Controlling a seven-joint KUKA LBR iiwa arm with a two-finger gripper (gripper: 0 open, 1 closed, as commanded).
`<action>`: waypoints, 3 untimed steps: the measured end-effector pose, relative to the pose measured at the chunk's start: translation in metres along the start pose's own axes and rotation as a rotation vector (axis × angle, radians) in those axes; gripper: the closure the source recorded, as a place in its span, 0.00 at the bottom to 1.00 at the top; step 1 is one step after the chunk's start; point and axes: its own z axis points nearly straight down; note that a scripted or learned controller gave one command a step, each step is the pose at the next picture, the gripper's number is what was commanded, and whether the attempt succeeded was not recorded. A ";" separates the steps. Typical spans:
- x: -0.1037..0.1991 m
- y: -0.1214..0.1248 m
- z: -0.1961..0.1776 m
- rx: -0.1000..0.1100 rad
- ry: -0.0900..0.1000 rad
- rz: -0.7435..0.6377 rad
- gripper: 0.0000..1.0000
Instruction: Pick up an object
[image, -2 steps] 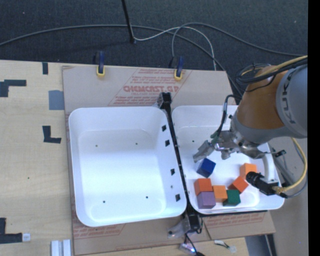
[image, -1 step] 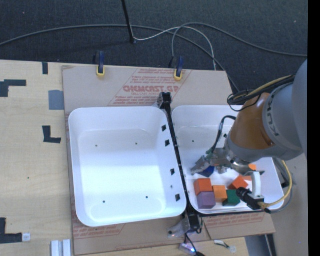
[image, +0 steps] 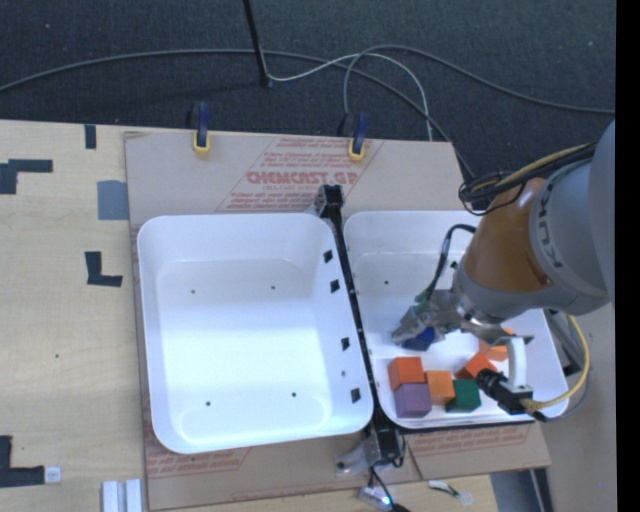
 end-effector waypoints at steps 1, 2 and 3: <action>0.068 0.051 -0.094 -0.008 0.001 -0.007 1.00; 0.064 0.049 -0.089 0.001 0.000 0.000 0.00; 0.016 0.029 0.015 0.009 -0.001 0.005 0.00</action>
